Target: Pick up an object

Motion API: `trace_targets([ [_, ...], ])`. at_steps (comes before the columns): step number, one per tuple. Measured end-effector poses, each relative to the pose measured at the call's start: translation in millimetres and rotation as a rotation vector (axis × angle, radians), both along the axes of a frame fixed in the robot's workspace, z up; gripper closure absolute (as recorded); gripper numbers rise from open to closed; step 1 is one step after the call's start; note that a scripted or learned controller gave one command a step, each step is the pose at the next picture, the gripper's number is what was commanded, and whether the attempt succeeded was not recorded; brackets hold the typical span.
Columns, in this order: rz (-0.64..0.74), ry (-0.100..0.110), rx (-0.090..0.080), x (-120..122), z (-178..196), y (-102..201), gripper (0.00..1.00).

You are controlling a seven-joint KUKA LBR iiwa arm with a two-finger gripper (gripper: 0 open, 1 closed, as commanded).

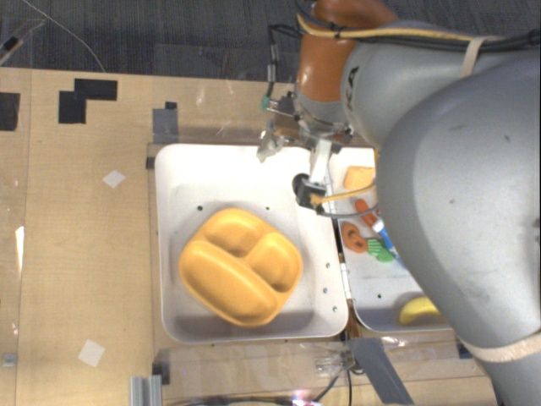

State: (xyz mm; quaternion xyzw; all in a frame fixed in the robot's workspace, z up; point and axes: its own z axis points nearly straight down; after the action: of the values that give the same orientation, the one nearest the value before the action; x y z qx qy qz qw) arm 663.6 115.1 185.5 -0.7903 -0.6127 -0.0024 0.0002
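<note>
Yellow lump (241,265): big and puffy, lies in the left bin (173,193), near the front.
End effector (283,138): above the back rim of the left bin, well apart from the lump; I cannot tell if it is apart or together.
Right bin (363,311): just beside the left one, mostly under the arm (456,184).
In the right bin: orange block (359,178), red ring (355,242), yellow piece (418,311).
Bench (76,252): light wood.

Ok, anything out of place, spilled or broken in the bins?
Nothing stands out. The big yellow lumpy object lies whole inside the left bin, and the small pieces visible in the right bin sit within its walls. The arm hides much of that bin, so I cannot vouch for the rest.
</note>
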Motion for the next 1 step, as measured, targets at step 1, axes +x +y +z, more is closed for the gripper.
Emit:
trace_targets([
  [1, -0.233, -0.001, 0.000, -54.1, -95.7, 35.9, 0.00],
])
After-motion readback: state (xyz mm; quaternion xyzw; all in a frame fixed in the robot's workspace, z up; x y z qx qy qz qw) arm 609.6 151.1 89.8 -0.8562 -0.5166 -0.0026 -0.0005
